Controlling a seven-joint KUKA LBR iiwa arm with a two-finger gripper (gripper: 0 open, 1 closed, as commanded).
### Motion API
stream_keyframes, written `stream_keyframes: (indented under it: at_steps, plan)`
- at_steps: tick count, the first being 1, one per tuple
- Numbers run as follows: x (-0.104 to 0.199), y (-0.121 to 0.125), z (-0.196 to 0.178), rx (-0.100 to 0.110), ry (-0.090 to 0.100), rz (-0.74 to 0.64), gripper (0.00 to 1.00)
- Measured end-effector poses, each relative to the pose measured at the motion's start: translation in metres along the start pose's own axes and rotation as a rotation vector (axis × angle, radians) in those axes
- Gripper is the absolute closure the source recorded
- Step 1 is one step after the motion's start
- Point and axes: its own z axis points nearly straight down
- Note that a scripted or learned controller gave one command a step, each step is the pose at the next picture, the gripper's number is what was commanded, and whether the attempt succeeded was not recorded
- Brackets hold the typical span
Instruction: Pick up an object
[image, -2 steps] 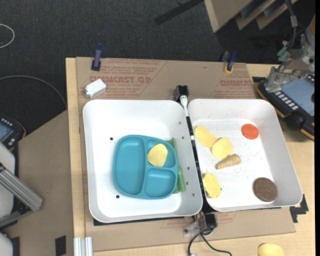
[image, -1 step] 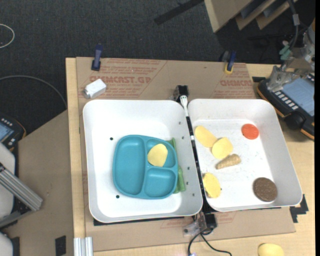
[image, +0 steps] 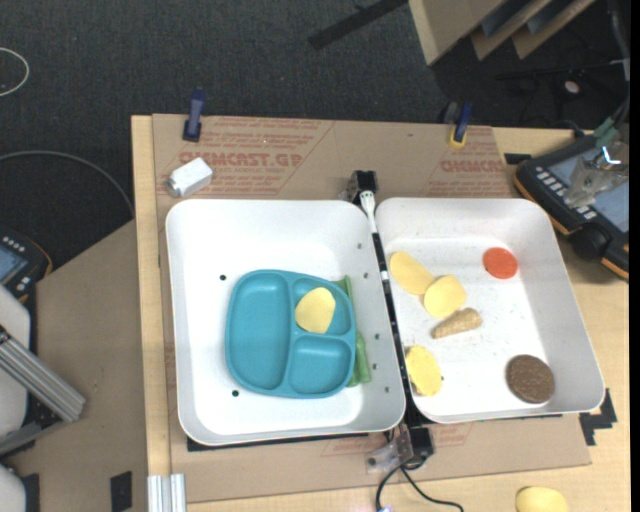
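Two shallow white bins sit side by side on a cardboard sheet (image: 300, 150) covering the counter (image: 90, 330). The left bin (image: 200, 240) holds a teal divided plate (image: 265, 335) near its centre; a yellow slice (image: 316, 310) lies in the plate's upper right compartment, and a green strip (image: 357, 345) lies against the plate's right edge. The right bin (image: 540, 240) holds three yellow slices: one (image: 408, 272) near its left wall, one (image: 445, 296) just beside it, and one (image: 424, 371) near the bin's front left corner. A tan wedge (image: 457, 323) lies between them. An orange disc (image: 501, 263) rests toward the bin's back right; a brown disc (image: 529, 379) sits near the front right corner. The pincer's state cannot be told.
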Motion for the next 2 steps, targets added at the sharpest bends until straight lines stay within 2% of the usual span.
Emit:
stream_keyframes:
  at_steps: [1, 2]
  plan:
    - [0.090, 0.045, -0.203, -0.026, -0.003, -0.014, 1.00]
    - [0.023, 0.011, -0.125, 0.005, 0.001, 0.003, 1.00]
